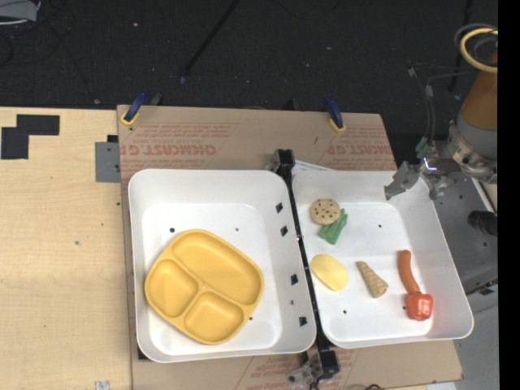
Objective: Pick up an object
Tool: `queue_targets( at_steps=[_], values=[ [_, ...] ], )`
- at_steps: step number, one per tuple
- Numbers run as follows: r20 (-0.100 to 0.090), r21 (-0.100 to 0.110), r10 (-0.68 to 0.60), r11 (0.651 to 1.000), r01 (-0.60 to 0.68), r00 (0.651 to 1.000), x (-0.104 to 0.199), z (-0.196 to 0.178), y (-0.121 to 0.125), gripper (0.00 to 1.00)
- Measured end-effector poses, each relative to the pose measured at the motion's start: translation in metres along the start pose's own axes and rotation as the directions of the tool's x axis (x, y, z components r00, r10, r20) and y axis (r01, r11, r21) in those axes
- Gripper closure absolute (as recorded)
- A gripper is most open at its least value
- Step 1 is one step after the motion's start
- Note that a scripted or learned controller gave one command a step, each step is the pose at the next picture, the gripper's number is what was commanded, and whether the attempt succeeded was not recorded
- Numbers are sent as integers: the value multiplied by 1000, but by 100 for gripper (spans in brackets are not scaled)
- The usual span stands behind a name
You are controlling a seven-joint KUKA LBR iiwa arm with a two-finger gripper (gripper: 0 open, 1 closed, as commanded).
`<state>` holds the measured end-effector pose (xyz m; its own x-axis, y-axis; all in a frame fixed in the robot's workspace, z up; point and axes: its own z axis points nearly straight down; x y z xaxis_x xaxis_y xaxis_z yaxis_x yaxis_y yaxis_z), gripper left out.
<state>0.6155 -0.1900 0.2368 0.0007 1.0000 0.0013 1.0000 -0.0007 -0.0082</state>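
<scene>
Overhead, the arm (479, 96) reaches in from the right, and its hand (422, 177) sits above the upper right corner of the right bin (455, 258), apart from everything in it. Whether it is wide or narrow, I cannot tell. Inside that bin lie a cookie (325, 210) touching a green piece (333, 228), a pale yellow lump (329, 272), a tan cone (373, 279), and a red pepper (413, 287) near the right wall. Beside it, the left bin (162, 193) holds a yellow divided plate (204, 285). Both bins rest on cardboard (244, 136) on the tabletop (57, 258).
</scene>
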Motion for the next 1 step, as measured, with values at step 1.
queue_targets(
  at_steps=[1],
  values=[
    [2, -8, -1, 1000, 1, 1000, 0, -5, 1, 0]
  ],
)
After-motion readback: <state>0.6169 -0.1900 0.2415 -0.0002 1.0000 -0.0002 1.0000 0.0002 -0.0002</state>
